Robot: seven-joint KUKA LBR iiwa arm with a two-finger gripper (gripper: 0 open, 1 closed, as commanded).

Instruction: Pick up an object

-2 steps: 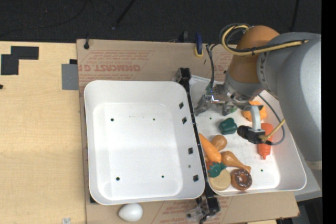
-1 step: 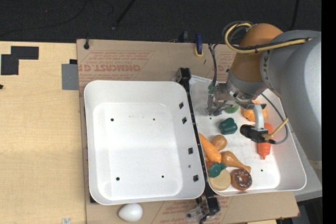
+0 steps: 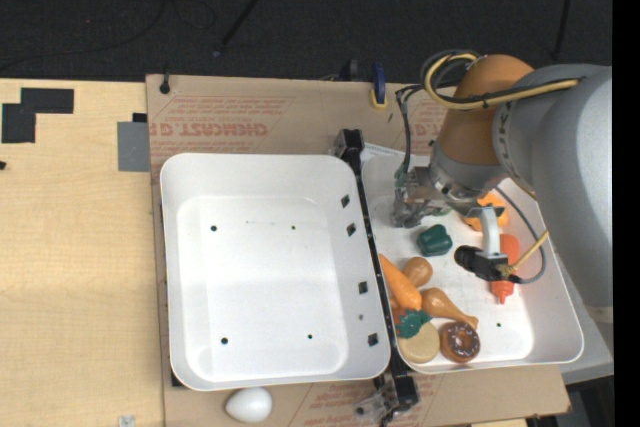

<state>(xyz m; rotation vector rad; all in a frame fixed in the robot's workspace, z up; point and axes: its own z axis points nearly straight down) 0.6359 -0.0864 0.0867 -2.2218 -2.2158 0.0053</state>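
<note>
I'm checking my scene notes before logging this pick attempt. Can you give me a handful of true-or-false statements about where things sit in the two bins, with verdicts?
1. The toy food items lie in the right bin. True.
2. The gripper is over the left bin. False: it is over the right bin, near its upper left part.
3. A white egg-shaped object lies outside the bins, in front of the left bin. True.
4. The dark green piece lies in the left bin. False: it is in the right bin, just below the gripper.
5. A chocolate donut sits near the right bin's front edge. True.
</note>
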